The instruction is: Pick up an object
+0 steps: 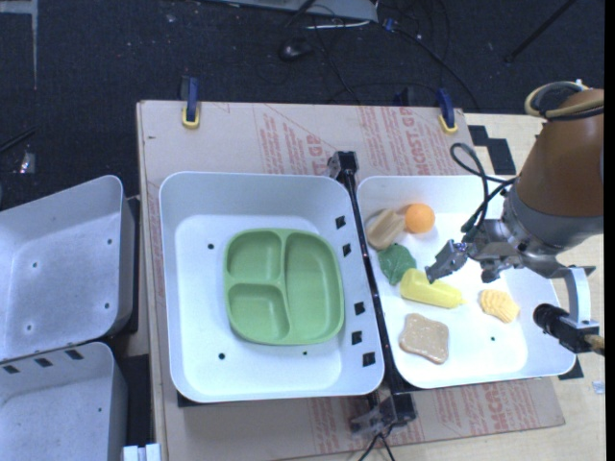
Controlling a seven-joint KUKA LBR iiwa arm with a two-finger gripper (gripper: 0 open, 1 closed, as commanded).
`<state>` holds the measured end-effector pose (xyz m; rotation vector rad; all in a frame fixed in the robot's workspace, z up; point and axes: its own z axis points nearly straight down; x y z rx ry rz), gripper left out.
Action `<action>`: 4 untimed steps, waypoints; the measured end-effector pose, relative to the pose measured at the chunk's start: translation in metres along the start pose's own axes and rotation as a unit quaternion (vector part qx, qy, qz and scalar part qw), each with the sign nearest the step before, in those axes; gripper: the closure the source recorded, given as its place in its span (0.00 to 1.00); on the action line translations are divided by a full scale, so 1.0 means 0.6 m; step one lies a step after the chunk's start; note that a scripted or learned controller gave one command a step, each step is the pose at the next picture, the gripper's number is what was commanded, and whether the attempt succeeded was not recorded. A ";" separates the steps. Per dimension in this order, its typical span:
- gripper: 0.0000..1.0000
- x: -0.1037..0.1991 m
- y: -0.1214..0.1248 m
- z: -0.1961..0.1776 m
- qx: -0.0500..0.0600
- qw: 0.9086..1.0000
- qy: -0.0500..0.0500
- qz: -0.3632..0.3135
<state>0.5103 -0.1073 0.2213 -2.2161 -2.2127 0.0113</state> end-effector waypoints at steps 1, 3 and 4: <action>0.00 0.000 0.004 -0.009 -0.006 1.000 -0.001 -0.001; 0.00 0.002 -0.003 0.138 -0.003 1.000 0.000 0.000; 0.00 0.003 -0.004 0.220 -0.003 1.000 0.000 0.000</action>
